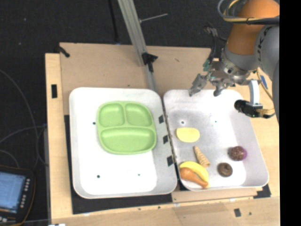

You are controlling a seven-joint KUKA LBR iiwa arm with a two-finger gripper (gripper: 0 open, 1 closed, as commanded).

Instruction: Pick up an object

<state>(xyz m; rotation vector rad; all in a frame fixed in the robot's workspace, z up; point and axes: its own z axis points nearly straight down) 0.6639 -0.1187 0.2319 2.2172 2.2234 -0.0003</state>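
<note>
While gripper (206,89) is hovering jaws spread and empty over right bin's (214,108) far edge, toys are sitting clustered at its near edge, awaiting picking.

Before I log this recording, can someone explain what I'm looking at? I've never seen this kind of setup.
This is one camera fixed above a bench, looking down at a slant. The grey and orange machine at upper right is a robot arm; its two-fingered hand hangs over the far edge of the right bin, fingers spread, with nothing between them. The left bin contains a green divided plate. The right bin contains toy food: a yellow disc, a small cone, a banana lying against an orange piece, a brown ring and a dark purple ball. The job is to pick one up; none is lifted yet.
</note>
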